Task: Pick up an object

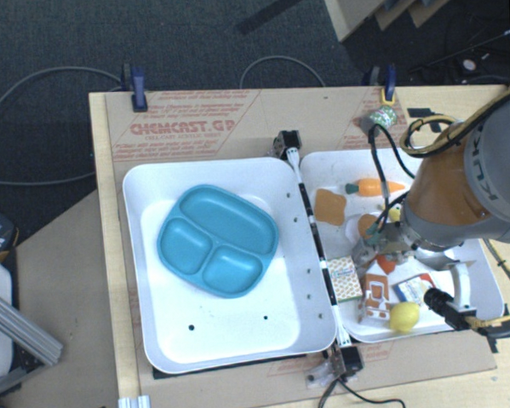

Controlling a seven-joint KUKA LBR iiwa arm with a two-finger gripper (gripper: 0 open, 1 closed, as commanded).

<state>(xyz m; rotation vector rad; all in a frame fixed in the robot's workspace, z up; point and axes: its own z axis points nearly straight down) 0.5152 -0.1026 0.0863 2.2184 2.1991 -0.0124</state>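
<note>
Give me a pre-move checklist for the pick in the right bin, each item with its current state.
1. Hand is over the right bin: ok.
2. Something is seen held in the hand: cannot tell, the wrist hides it.
3. Pick targets nearby: ok; yellow lemon, carrot and small carton lie in that bin.
4. Targets spaced apart: not ok, items crowd together under the arm.
5. Left bin holds the blue divided plate, away from the arm: ok.
</note>
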